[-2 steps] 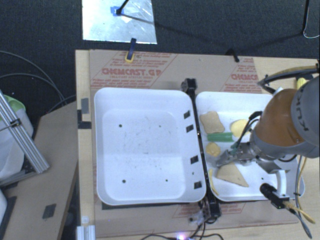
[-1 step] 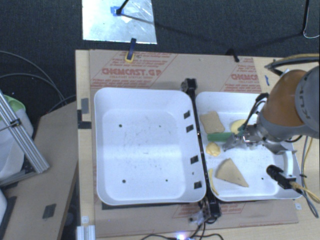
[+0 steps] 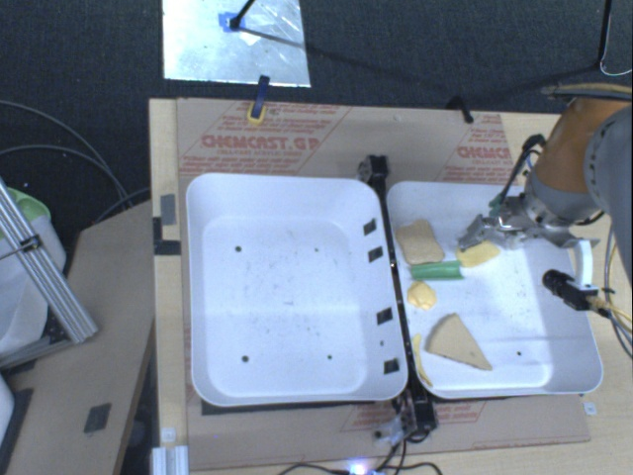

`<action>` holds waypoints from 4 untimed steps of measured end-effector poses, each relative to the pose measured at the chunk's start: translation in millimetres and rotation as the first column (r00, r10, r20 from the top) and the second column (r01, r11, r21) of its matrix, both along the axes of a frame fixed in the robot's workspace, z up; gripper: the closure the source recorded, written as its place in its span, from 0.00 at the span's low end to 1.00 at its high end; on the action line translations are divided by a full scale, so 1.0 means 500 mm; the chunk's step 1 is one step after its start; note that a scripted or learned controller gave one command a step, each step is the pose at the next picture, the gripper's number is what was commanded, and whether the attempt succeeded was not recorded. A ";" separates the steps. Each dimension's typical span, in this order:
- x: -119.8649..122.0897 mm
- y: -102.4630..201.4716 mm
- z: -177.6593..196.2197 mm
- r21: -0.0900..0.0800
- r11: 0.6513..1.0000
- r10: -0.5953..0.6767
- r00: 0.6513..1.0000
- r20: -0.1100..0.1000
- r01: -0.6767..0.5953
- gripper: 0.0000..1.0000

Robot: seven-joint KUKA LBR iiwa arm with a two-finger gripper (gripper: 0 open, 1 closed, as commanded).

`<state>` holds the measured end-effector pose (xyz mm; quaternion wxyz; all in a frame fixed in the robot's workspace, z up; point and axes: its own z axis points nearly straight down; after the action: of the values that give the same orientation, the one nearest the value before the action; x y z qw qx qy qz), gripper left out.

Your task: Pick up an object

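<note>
Nearest us lies a tan wedge; our gripper hovers at a yellow piece, grip unclear to us.

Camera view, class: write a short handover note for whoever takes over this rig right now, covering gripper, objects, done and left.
Gripper: low in the right bin, at the pale yellow piece; open or shut cannot be told.
Objects, all in the right bin: tan slab, green stick, small yellow lump, tan wedge.
Done: nothing seen lifted.
Left: secure one object and raise it.
</note>
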<state>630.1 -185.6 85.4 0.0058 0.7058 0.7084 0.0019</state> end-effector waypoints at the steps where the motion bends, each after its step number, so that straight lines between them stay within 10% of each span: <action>1: 0.081 -0.041 0.002 0.008 1.000 0.000 1.000 -0.012 0.000 0.00; 2: -0.074 -0.043 -0.002 0.007 1.000 -0.005 1.000 -0.015 0.005 0.00; 3: -0.064 -0.043 0.022 0.004 1.000 -0.001 1.000 -0.005 0.001 1.00; 4: -0.114 0.134 0.220 0.008 1.000 0.008 1.000 -0.004 -0.007 1.00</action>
<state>572.9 -118.6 195.2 0.0018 0.7031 0.7110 0.0032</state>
